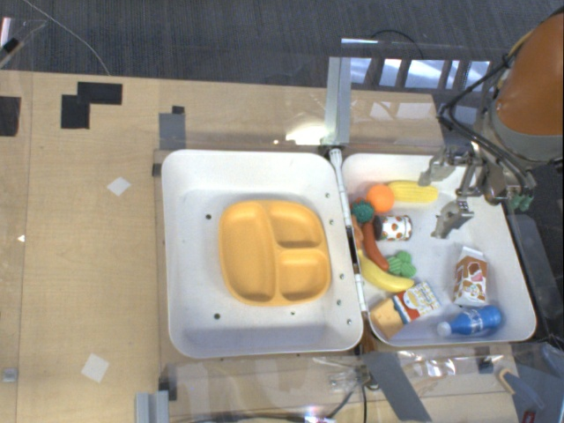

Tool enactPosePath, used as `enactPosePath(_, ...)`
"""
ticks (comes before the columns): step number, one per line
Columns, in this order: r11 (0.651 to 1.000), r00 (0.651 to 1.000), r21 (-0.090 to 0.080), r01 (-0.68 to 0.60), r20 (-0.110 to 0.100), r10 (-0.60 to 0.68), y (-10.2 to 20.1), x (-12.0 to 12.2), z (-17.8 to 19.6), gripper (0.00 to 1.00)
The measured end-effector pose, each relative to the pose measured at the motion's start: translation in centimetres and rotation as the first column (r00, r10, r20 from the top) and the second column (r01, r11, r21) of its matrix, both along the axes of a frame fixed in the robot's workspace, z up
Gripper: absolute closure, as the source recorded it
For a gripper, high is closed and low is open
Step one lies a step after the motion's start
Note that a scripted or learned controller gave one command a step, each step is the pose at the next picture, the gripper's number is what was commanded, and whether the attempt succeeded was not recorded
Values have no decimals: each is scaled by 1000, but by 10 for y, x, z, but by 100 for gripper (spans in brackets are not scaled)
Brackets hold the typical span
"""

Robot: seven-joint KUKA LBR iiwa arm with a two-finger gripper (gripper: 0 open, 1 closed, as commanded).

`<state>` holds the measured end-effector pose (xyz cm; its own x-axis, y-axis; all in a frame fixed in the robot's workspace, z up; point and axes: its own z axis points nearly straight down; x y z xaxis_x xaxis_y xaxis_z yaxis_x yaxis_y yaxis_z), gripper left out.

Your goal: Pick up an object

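Camera view: on the counter (79,263), the left bin (189,324) holds a yellow tray (273,252). Right bin (520,311): toys crowd its left edge; bare floor lies under the pincer (445,196), fingers spread, holding nothing, beside the corn (412,192).

My worktop (79,263) is pale wood grain, filling everything from 7 to 10 o'clock. Black squares (88,102) are stuck on it at 10 o'clock, and small pale diamond markers (118,185) lie at 9 and 7. Beyond its far edge, across 11 to 1 o'clock, runs dark grey carpet (229,16), crossed by a thin cable (62,25). A glare spot (304,134) shines near 12 o'clock beside a grey metal post (338,104).
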<state>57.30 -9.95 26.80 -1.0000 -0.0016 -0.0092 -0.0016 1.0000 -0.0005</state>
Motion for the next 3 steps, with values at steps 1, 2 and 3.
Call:
enactPosePath(1, 910, 910, -1, 416, -9, -416, -109, 29, -104, 0)
enactPosePath(2, 651, 651, 5, 759, -3, -759, -106, -12, -176, 0)
enactPosePath(3, 699, 698, 12, 715, 13, -716, -107, -22, -25, 0)
